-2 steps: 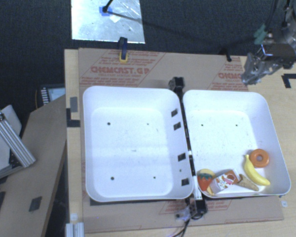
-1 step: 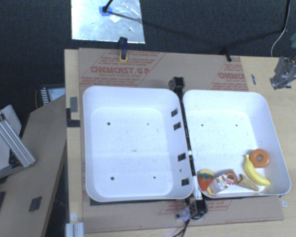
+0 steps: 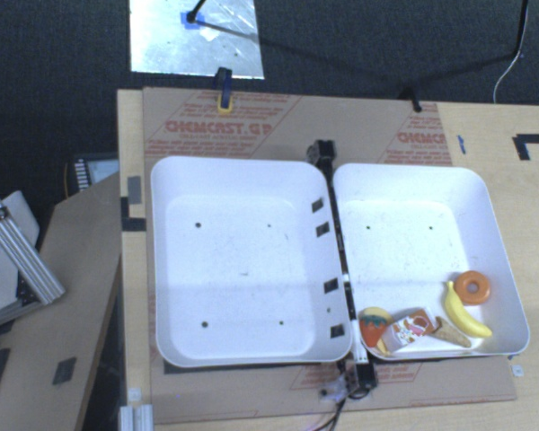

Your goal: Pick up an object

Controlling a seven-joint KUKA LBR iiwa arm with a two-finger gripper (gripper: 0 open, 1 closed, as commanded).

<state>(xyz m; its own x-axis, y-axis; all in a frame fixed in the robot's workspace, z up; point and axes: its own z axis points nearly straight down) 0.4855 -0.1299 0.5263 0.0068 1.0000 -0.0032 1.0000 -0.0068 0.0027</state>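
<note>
Several small toy objects lie along the near edge of the right bin [image 3: 413,196]. An orange ring-shaped doughnut [image 3: 472,286] rests near the right wall. Just below it lies a yellow banana [image 3: 463,312]. To the left sit a tan cone-shaped piece [image 3: 449,333], a white and red packet [image 3: 408,330] and an orange-red rounded fruit [image 3: 374,325] in the near left corner.
The left bin [image 3: 234,259] sits beside the right bin, joined by a black clipped divider [image 3: 334,259]. Both rest on a cardboard sheet [image 3: 251,124] on the bench. A metal plate [image 3: 196,25] lies on the dark floor beyond. Aluminium framing [image 3: 13,250] stands at left.
</note>
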